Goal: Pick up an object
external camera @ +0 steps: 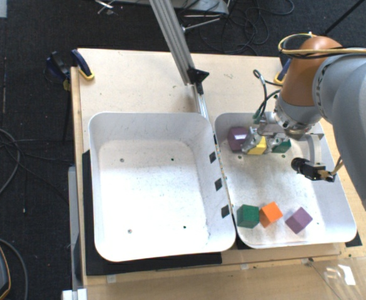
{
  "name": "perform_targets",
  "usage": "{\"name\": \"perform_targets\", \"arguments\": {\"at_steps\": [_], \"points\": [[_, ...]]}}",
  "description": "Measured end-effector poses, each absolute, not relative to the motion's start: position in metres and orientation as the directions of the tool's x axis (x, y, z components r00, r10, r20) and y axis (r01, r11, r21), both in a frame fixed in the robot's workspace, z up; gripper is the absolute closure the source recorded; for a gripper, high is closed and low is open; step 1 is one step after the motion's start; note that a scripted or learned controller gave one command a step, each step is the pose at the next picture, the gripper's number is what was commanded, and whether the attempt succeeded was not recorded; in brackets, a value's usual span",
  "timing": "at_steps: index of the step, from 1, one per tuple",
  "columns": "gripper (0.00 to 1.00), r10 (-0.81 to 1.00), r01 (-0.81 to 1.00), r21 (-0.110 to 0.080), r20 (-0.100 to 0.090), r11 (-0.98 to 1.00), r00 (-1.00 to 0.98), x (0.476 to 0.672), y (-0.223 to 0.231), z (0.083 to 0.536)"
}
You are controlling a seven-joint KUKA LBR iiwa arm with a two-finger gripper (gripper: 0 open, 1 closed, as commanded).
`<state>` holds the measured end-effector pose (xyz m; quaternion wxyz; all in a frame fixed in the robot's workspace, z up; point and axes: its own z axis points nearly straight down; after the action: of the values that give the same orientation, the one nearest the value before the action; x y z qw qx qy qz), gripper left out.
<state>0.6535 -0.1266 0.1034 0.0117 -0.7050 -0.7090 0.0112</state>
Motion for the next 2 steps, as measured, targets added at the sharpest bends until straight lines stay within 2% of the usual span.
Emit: {"name": "perform_targets", "arguments": {"at_steps": [1,2], "points": [[0.00,1.000,0.999,-0.035,-0.001,0.007,-0.007,0.6532,-0.1271,0.1035],[1.00,1.000,0.999,-0.035,-0.001,0.008,-0.008,0.6532,-0.1270,0.1134]]}}
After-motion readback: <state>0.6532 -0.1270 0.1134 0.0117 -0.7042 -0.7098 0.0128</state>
